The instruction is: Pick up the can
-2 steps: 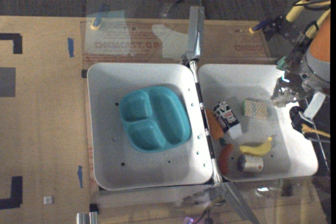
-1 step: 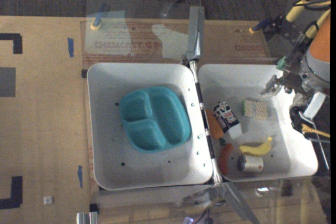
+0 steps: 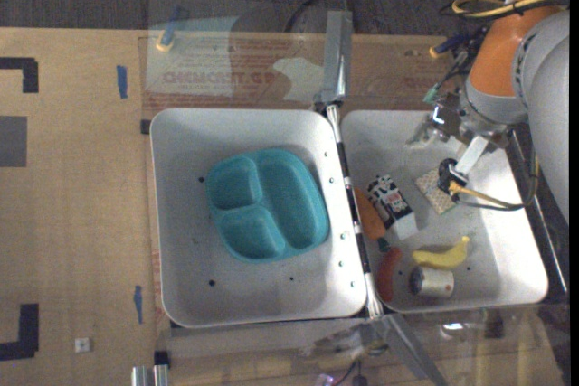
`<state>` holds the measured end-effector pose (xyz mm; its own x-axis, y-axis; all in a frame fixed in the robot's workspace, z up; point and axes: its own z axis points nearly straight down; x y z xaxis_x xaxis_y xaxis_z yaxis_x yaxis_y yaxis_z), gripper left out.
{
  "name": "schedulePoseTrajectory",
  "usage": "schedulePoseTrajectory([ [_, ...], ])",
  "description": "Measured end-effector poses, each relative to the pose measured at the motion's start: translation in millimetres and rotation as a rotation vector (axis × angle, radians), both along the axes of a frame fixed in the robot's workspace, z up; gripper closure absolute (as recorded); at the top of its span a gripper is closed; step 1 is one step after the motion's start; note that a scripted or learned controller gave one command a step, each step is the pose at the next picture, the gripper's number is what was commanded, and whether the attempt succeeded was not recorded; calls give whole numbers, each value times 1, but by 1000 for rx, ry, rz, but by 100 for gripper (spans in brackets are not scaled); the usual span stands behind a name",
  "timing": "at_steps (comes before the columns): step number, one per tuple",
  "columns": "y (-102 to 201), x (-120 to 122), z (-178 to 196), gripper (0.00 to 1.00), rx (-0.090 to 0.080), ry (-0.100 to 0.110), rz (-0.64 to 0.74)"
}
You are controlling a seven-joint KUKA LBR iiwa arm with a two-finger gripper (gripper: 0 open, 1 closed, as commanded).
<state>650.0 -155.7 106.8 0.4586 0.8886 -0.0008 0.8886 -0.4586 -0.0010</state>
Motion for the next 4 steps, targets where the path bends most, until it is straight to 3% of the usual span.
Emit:
schedulePoseTrajectory([
  [1, 2, 2, 12, 100, -2, -2, 4],
  [2, 54, 18, 129, 100, -1, -2, 39],
  [3, 55, 17, 128, 0, 0, -2, 40],
  [4, 23, -16, -1, 0, -1, -9, 2],
])
